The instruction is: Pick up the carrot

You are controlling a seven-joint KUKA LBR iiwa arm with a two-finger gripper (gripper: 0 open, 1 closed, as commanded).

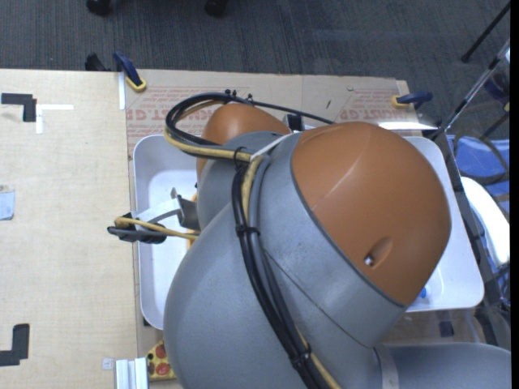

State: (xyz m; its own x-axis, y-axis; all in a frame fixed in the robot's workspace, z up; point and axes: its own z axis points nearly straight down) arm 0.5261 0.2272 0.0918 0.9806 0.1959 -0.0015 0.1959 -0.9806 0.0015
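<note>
Carrot: can't locate it, the arm [324,266] sits over most of both bins. Judgement: likely a light, rigid, smooth toy, tapered, so it could slip out of a pinch; best taken across the thick middle, jaws square to its long axis. Gripper state: can't tell. Left bin [150,217] is glossy white plastic, shallow with rounded corners. Arm shell is matte grey with smooth orange domes and black cable [243,217] strapped along it. Bins rest on brown cardboard [268,87] held by blue clamps [130,70], on a pale wood bench [61,217]
</note>
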